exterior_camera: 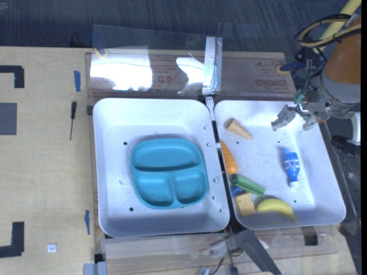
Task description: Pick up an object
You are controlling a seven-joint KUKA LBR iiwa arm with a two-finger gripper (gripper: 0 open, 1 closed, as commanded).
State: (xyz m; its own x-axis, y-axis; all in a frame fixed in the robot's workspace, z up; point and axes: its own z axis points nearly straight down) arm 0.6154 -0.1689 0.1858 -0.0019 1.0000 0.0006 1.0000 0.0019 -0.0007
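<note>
While metal jaws (298, 117) hang spread, empty | smooth curved banana (275, 207) | glossy blue tube (291, 165) | white bin (332, 193)

Light wood bench (40, 171) with two white bins sitting side by side on it, left bin (109, 125) and right bin (327, 193), plus a screwdriver (73, 118) off left.

Left bin (109, 125): white, shallow, holds a blue divided tray (168, 172) with three compartments.
Bench (40, 171): pale wood, black corner marks, bits of blue tape.
Screwdriver (72, 118): lies on the bench, left of the bins.
Clear panel (149, 67): stands behind the bins, glare on it.
</note>
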